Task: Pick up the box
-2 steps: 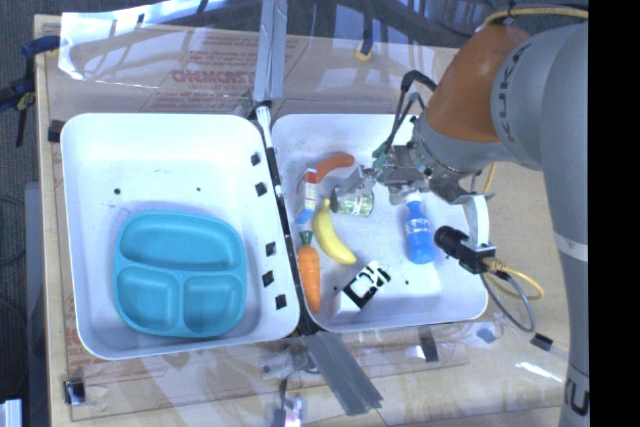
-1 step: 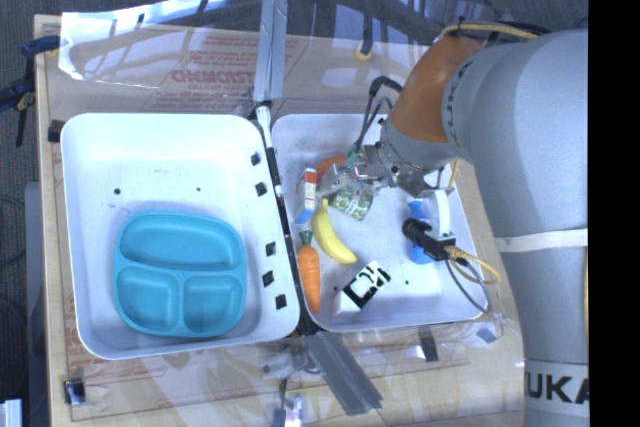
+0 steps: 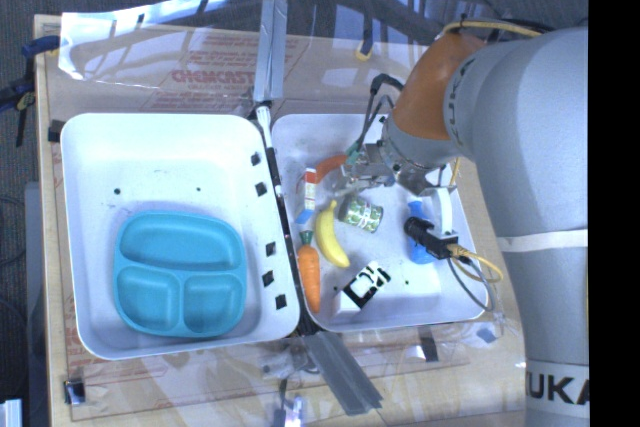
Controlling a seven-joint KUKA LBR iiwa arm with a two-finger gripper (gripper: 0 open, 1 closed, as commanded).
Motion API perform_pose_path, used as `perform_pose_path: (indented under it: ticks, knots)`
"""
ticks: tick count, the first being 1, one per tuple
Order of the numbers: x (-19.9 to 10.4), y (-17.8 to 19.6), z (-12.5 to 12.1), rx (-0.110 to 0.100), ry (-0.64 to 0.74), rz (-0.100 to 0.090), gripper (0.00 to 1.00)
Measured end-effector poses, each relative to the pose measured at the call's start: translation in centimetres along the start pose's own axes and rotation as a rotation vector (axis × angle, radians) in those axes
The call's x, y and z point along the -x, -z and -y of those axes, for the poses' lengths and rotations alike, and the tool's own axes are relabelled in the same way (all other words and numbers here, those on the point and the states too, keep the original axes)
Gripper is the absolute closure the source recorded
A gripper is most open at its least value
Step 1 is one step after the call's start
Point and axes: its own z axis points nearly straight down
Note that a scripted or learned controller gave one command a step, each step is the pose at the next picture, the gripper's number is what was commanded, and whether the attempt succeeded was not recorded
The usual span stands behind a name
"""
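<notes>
Two white bins: we are seeing a blue tray [image 3: 180, 273] lying in the left bin [image 3: 90, 145]; the gripper [image 3: 352, 177] is hovering in the right bin [image 3: 460, 300], its grip unclear to us, with can [image 3: 360, 214], banana [image 3: 330, 235], carrot [image 3: 309, 277] and black-and-white box [image 3: 364, 283] below it.

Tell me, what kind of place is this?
Probably a robot lab or test bench. A big grey robot arm reaches over two white bins, and toy-like food such as a banana and carrot lies in one for practice.

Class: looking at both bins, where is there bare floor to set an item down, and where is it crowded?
Left bin: bare floor behind the blue tray. Right bin: crowded, with banana, carrot, can, box and gripper.
</notes>
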Motion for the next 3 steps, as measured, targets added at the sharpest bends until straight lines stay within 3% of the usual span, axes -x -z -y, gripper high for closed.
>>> perform_pose_path:
  ticks: [1,2,3]
  knots:
    - [-7.9,9.4,1.2,0.005,-0.139,0.001,1.00]
    - [-7.8,9.4,1.2,0.005,-0.139,0.001,0.00]
    - [-2.9,-0.7,5.2,0.004,0.019,0.000,0.00]
